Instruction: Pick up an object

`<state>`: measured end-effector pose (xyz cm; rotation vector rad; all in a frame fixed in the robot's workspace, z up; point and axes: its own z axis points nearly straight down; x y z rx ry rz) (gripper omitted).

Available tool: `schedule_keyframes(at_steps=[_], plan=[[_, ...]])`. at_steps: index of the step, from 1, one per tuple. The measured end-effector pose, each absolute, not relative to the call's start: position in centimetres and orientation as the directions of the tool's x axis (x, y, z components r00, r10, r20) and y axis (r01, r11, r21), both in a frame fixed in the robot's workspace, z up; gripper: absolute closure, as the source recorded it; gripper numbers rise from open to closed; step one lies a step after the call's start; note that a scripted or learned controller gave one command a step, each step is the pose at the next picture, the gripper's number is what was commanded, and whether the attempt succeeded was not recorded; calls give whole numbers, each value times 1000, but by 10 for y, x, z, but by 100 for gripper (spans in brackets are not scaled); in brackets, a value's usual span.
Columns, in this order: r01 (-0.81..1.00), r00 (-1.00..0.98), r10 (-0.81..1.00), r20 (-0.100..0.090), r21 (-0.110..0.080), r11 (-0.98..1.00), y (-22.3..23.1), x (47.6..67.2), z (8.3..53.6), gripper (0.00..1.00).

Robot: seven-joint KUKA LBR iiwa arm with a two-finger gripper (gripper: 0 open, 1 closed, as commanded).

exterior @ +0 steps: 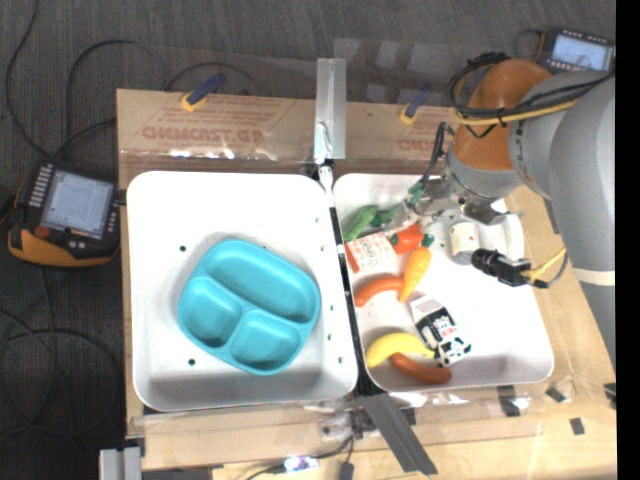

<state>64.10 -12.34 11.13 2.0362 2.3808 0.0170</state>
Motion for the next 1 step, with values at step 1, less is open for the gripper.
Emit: schedule_keyframes(at_steps=[1], plan=[[982, -187, 982, -1, 0, 187, -47, 645, 224, 100]])
